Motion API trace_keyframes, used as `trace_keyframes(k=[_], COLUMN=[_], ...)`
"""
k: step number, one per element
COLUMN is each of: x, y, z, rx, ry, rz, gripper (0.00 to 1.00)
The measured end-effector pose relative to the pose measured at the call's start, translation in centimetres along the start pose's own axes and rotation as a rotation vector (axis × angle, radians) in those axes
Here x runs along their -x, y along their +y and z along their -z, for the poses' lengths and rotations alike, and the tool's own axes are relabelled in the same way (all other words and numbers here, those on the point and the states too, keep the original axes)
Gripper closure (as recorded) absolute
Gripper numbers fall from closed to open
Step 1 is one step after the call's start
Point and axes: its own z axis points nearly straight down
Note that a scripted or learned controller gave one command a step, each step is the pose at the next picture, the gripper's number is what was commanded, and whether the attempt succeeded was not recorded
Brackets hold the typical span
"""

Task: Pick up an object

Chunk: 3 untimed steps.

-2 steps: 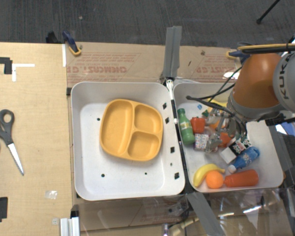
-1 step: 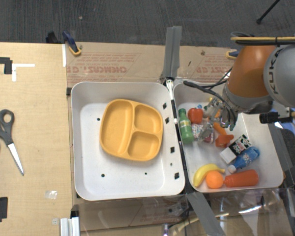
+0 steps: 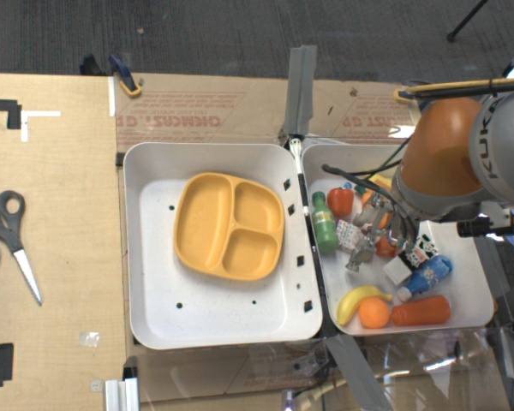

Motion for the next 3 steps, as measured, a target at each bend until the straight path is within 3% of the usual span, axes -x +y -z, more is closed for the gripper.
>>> trace_keyframes(k=[1,2,3], x=[7.3,7.3,6.7], y=[1.1,1.2,6.8], z=[0.2,1.1,13.0], rx=[0.002,0.001,0.001], ry=[-0.004,-0.004,-0.003], rz=[-0.015,-0.011,0.007], gripper=[0.00,1.00,1.00])
